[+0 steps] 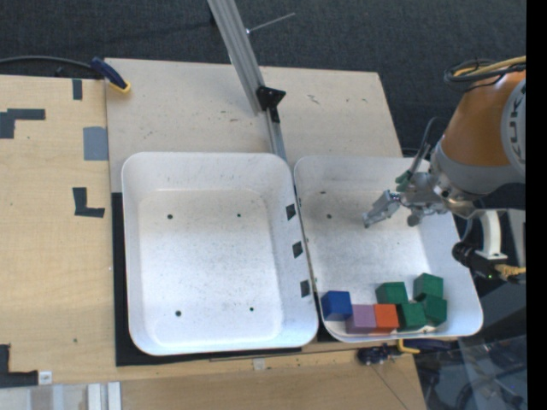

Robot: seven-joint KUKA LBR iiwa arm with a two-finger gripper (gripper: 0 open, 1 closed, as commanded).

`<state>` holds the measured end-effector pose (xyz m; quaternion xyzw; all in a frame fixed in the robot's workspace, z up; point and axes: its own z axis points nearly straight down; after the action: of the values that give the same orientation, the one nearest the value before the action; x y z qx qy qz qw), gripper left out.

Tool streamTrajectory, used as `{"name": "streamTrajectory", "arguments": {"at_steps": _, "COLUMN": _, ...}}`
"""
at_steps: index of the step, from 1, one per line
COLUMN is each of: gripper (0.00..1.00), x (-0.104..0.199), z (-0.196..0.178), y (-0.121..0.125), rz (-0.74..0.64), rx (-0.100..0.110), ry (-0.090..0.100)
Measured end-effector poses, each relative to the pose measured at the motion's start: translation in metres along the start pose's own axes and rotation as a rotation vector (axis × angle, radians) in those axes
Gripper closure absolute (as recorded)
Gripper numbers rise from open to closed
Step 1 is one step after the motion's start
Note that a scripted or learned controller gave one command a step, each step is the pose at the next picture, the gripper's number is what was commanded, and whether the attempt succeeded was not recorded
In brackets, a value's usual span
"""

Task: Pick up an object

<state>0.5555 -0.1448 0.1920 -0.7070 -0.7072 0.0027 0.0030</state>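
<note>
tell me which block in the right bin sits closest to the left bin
The blue block. It is at the left end of the cluster along the right bin's near edge, by the wall between the bins; the purple, orange and green ones lie further right.

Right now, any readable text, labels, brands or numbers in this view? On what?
None readable.
Bench top: dark tape patches, shapes only, no letters.
Divider between the white bins: small black marks, too small to read.
Arm's orange band: plain, no print visible.
Blocks in the right bin: plain colours, no markings.
</note>
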Motion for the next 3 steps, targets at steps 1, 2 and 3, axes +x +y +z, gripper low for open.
{"name": "streamTrajectory", "arguments": {"at_steps": 1, "gripper": 0.0, "x": 0.002, "z": 0.065, "y": -0.003, "rz": 0.0, "rx": 0.001, "ry": 0.001}}
{"name": "streamTrajectory", "arguments": {"at_steps": 2, "gripper": 0.0, "x": 0.003, "z": 0.103, "y": -0.003, "rz": -0.001, "rx": -0.003, "ry": -0.001}}
{"name": "streamTrajectory", "arguments": {"at_steps": 3, "gripper": 1.0, "x": 0.004, "z": 0.091, "y": -0.003, "rz": -0.002, "rx": -0.005, "ry": 0.001}}
